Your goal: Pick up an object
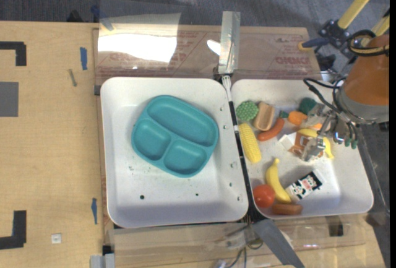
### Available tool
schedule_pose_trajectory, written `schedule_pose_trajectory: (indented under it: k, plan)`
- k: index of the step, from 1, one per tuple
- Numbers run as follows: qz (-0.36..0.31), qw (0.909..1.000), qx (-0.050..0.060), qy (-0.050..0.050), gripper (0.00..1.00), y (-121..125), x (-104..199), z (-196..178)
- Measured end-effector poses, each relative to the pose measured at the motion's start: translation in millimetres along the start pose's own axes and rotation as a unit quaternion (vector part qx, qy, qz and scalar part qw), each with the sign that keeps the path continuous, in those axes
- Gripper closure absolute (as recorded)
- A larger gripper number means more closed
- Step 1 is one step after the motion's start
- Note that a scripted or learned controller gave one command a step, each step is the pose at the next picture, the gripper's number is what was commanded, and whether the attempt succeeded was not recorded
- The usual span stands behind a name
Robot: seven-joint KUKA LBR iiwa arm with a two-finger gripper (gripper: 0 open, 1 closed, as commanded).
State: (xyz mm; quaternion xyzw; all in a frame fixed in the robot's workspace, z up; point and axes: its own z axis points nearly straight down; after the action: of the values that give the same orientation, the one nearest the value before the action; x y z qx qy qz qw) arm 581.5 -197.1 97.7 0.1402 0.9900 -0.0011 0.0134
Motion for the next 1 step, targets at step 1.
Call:
schedule_pose_trajectory:
  k: [1]
  plan:
    - [-0.044,0.9990,0.000,0.007,0.00,34.1,-14.3,8.3]
